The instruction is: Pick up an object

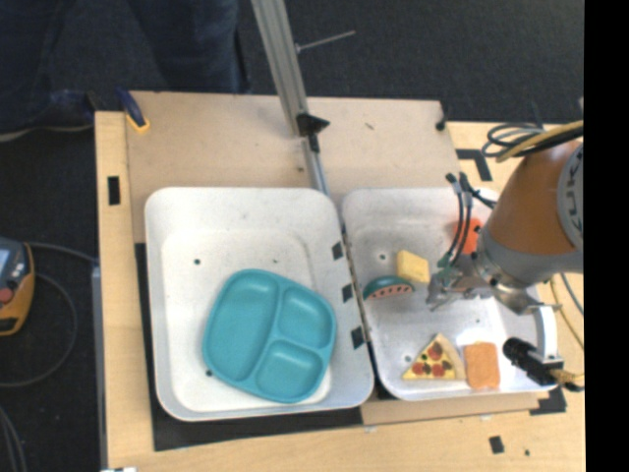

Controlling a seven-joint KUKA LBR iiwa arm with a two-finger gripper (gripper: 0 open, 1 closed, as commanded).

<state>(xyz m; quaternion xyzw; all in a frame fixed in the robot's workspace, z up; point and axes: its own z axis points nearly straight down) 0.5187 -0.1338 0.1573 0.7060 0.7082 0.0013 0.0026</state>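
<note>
Pizza slice (432,360): a toy wedge, yellow with red dots and a tan crust, lies flat at the near edge of the right bin (393,214).
Orange block (481,365): a soft-looking, peach-orange rectangle rests just beside the pizza slice, to its right.
Blue plate (269,334): a turquoise divided plate with three compartments sits in the near half of the left bin (177,224).
Claw (444,289): hangs low over the middle of the right bin, beyond the pizza slice; whether it is spread or pressed together cannot be told, and nothing is seen in its grip.
Round toy (386,288): a small teal and red-brown piece lies left of the claw.
Yellow block (413,265): a pale yellow chunk sits tilted just beyond the round toy.
Arm (531,214): grey with an orange band, reaching in from the right.
Writing: none can be read.
Surface (226,146): plain tan board beneath both bins.
</note>
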